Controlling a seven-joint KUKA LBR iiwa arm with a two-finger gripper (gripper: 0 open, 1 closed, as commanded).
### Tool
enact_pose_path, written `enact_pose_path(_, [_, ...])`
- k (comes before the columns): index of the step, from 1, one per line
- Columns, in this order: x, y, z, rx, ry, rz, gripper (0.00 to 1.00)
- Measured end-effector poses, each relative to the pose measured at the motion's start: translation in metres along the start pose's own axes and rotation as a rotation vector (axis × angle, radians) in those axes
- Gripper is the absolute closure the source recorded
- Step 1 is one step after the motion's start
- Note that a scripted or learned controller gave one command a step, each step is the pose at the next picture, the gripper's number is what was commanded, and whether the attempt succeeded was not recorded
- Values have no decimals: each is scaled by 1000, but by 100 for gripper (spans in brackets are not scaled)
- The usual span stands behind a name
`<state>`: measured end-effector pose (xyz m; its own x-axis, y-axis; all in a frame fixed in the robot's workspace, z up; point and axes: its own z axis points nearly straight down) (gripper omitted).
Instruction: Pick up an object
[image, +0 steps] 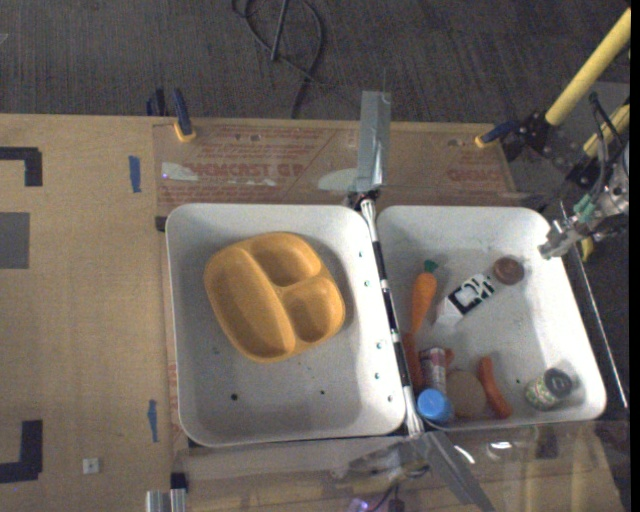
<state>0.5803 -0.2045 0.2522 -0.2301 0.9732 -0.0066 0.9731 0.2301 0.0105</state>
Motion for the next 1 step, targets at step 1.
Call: enact_pose_path(1, [0, 0, 0, 0, 0, 0, 0])
